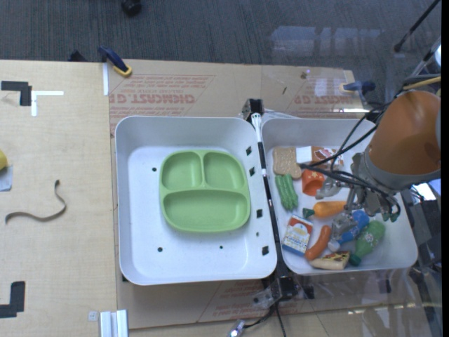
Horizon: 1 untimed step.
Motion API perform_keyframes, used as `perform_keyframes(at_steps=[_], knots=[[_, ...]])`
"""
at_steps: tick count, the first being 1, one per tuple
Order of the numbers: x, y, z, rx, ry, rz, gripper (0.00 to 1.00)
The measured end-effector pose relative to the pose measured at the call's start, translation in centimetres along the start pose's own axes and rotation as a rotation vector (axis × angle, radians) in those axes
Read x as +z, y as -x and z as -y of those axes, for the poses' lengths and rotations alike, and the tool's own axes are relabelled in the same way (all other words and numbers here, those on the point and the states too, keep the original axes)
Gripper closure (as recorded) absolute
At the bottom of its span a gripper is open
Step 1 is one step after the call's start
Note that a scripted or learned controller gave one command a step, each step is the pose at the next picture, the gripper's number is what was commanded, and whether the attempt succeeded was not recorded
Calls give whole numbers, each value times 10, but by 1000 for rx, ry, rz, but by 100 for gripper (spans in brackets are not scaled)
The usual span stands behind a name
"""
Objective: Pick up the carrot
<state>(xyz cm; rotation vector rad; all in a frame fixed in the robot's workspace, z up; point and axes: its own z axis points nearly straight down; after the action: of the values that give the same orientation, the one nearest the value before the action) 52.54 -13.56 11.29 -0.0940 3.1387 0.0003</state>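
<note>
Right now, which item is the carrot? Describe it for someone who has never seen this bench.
Look in the right bin, the one crowded with toy food. Near its middle, just left of the gripper, lies the carrot: a short orange cone lying sideways. The hot dog below is browner and slanted; the green bean pod sits left.

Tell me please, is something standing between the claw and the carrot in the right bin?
Nothing visible blocks it. The carrot lies exposed in the right bin, and the claw hangs just to its lower right. Toys crowd close: a red piece above it and a sausage below it.
</note>
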Motion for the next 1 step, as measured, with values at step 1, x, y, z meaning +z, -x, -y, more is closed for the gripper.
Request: perform_keyframes(at_steps=[1], knots=[[14,-21,-34,150,-3,14,0]])
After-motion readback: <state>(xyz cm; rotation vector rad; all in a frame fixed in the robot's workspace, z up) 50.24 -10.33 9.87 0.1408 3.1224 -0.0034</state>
